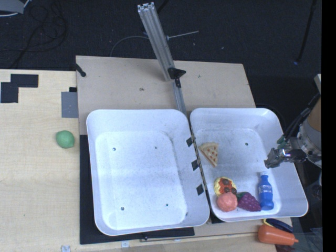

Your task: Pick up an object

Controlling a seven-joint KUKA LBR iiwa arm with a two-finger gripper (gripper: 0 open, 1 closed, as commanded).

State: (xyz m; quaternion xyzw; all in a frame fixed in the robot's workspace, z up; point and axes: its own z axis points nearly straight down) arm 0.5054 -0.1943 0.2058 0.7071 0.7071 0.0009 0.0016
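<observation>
My gripper (273, 160) is at the right side of the frame, over the right edge of the right bin (236, 117). It points to the left, toward the inside of that bin. I cannot tell if it is released or clenched, because it is small and dark in the picture, and I see no object in it.

The objects are in the lower part of the right bin. A blue bottle (265, 191) stands near the lower right corner, just below my gripper and apart from it. Beside the bottle, on its left, lies a bunch of purple grapes (249, 201). Left of the grapes there is a red-pink fruit (227, 202), and just above it a yellow and red toy (224, 185). A slice of pizza (210, 153) lies higher, near the left wall of this bin.

The left bin (105, 119) is in the middle of the frame. A green ball (65, 139) lies on the bench (31, 193) at the left. An orange object (276, 235) lies at the lower right, outside the bins.
</observation>
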